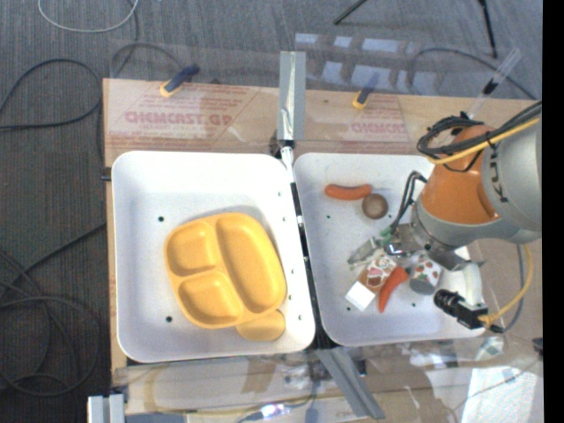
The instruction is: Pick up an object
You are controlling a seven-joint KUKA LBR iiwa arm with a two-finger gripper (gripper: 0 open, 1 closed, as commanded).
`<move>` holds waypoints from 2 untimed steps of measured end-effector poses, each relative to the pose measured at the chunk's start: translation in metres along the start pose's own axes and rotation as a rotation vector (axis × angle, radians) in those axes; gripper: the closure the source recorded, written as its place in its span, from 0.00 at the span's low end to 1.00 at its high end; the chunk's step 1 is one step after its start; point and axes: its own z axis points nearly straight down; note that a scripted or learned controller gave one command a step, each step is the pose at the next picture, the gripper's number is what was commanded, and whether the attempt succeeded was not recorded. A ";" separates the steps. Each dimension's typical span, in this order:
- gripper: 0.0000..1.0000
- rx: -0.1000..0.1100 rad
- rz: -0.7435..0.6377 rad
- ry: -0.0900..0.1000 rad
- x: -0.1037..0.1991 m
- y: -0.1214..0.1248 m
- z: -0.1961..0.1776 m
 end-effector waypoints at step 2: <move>1.00 0.011 0.018 0.004 0.042 0.044 -0.095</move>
